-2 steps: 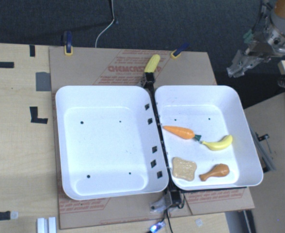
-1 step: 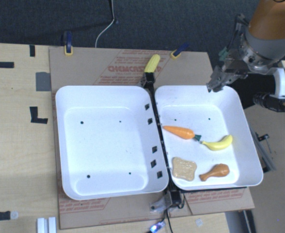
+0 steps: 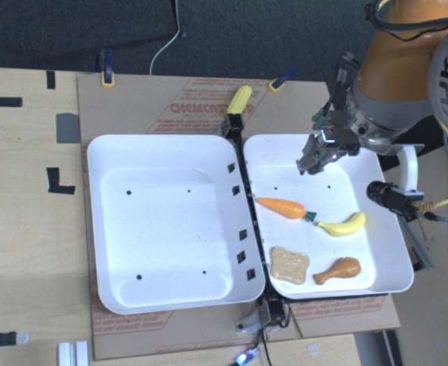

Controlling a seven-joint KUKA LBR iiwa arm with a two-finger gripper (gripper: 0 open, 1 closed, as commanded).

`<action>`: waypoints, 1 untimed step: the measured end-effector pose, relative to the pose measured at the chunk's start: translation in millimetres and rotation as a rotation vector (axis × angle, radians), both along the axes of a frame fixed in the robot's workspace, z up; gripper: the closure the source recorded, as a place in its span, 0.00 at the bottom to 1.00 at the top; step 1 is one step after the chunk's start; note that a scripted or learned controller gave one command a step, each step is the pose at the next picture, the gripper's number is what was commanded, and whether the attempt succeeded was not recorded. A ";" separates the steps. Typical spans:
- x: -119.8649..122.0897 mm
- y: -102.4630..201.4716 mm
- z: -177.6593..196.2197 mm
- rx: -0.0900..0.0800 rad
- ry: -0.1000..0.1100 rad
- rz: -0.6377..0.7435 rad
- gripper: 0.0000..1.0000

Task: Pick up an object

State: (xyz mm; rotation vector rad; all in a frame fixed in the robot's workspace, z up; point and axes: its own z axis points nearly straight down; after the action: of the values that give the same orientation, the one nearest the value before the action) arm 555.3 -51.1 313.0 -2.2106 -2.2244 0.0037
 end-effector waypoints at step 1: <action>-2.5 84.5 31.6 0.001 -0.008 0.006 1.00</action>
State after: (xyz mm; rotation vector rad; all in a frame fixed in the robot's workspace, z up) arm 552.8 33.4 344.6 -2.2077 -2.2342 -0.0057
